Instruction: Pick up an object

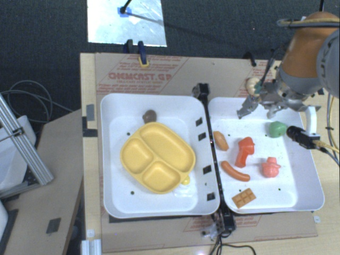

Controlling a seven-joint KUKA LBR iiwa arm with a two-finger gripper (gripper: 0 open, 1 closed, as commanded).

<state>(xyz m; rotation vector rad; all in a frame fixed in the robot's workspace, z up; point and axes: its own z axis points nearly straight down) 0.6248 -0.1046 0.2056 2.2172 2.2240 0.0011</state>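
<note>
Though the task names no one object, the right bin [308,195] offers several small toy foods that look light, stiff and smooth: a green piece [277,128], a red piece [245,150], a sausage [234,170], a pink piece [270,167] and a waffle [244,197]. The sausage's narrow middle seems the easiest grasp. The gripper [258,106] hovers over that bin's far edge; whether it is spread I cannot tell. Red print on the cardboard [159,70] reads roughly "CHEMCAST".

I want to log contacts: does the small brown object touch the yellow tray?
Cannot tell. In the camera view the brown object sits right at the yellow tray's far rim, with no plain gap or contact.
</note>
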